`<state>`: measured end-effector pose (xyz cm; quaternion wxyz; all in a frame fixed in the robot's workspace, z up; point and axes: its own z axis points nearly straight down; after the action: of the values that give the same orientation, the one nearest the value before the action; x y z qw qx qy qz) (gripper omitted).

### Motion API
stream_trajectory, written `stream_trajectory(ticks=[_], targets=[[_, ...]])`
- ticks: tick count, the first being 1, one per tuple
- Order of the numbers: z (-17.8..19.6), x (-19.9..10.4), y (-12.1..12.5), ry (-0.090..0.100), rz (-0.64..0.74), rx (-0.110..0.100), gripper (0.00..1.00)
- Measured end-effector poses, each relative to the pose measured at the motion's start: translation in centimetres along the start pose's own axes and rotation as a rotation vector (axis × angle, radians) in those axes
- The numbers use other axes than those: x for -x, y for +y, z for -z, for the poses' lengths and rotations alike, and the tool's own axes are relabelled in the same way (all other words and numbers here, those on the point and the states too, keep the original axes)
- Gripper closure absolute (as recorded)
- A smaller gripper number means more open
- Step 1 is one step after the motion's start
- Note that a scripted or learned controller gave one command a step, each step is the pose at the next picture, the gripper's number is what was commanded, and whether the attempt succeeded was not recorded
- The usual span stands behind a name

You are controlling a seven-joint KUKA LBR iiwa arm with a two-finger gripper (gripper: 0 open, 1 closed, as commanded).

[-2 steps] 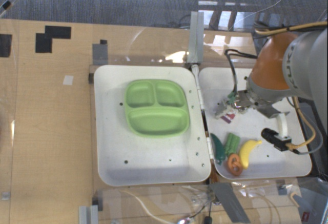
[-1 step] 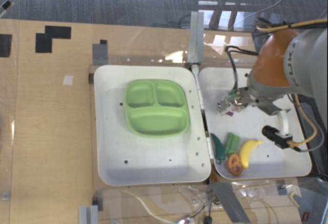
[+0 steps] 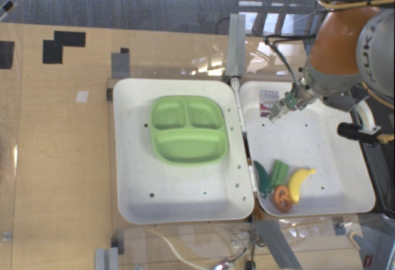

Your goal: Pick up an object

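Note:
In the right bin (image 3: 333, 139), near its front left corner, lie a yellow banana (image 3: 300, 181), a light green vegetable (image 3: 279, 172), a dark green one (image 3: 263, 177) and an orange-red piece (image 3: 283, 198). My gripper (image 3: 281, 108) hangs over the bin's back left part, above a small printed card (image 3: 268, 99), well away from the food items. Nothing shows between its fingers.
The left bin (image 3: 133, 194) holds a green divided plate (image 3: 188, 130) in its middle. A metal divider (image 3: 237, 114) runs between the two bins. The arm's bulky orange and grey wrist (image 3: 345, 46) looms over the right bin's back right.

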<state>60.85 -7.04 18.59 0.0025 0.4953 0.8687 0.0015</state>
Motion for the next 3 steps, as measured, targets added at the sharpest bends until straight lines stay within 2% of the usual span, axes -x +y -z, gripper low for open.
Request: stream_trajectory(ticks=[1,2,3], targets=[[10.3,-1.3,-2.4,-0.001,-0.039,0.000,1.00],[5.7,-1.0,-2.5,0.001,-0.170,-0.002,1.00],[5.7,-0.9,-2.5,0.001,-0.170,-0.001,0.00]])
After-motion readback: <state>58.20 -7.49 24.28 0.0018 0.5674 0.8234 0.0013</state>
